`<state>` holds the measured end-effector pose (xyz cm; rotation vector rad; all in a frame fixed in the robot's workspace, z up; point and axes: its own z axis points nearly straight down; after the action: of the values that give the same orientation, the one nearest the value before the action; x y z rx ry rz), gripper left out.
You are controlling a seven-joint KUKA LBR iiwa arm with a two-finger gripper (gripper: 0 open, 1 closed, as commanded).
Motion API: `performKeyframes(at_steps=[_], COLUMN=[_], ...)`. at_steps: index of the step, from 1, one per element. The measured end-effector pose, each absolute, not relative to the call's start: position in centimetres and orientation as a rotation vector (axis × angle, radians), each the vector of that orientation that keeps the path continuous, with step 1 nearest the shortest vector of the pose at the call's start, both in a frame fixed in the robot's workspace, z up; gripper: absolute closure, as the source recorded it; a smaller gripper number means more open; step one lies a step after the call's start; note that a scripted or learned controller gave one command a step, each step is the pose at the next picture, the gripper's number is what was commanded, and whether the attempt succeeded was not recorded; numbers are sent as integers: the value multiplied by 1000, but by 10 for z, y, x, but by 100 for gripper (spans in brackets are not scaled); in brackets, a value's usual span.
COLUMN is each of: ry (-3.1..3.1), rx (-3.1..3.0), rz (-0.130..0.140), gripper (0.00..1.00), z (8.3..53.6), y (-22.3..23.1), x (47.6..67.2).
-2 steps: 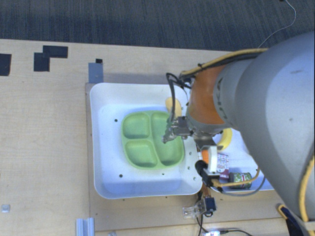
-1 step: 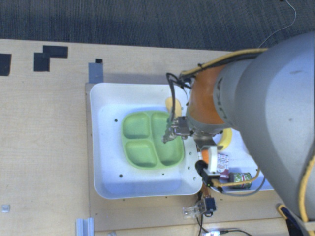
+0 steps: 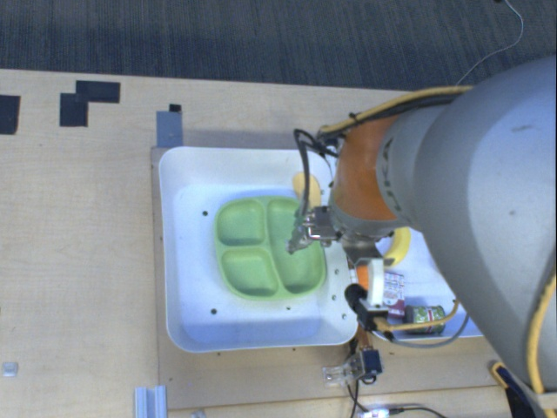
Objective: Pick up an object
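Because my big grey arm (image 3: 487, 207) reaches in from the right and covers so much, I can see little of my own claw (image 3: 300, 238). It hangs over the right side of the green plate (image 3: 261, 246). I cannot tell if it is open or shut, and I see nothing held in it.

Nearest to the camera, at the bottom, a small clear clip thing (image 3: 344, 373) lies on the wooden bench (image 3: 78, 259) beside a thin cable. A little further up, in the right bin (image 3: 435, 273), a small can or bottle with a green and dark label (image 3: 426, 316) lies on its side. Just beside it is a small packet with red and white print (image 3: 392, 287). The writing on both is too small to read. A yellow curved thing (image 3: 399, 246), maybe a banana, peeks out from under my arm there.

The left bin (image 3: 178, 259) is white and shallow. The green plate sits in its middle and has three parts. A pale yellow thing (image 3: 302, 184) lies at the far edge of this bin, partly hidden by my black cables (image 3: 305, 159).

My orange band (image 3: 361, 177) sits above all this.

Further back, a blue-grey block (image 3: 170, 129) stands at the left bin's far corner. Dark squares (image 3: 87, 101) are stuck on the light wood. Beyond the bench the floor is a dark grey carpet (image 3: 244, 20).
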<state>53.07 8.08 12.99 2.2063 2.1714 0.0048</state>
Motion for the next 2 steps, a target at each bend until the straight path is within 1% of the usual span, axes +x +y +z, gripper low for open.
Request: performKeyframes(at_steps=[2], ry=[2166], rx=[2205], rz=[10], gripper=[0], z=[129], y=[82], x=[530])
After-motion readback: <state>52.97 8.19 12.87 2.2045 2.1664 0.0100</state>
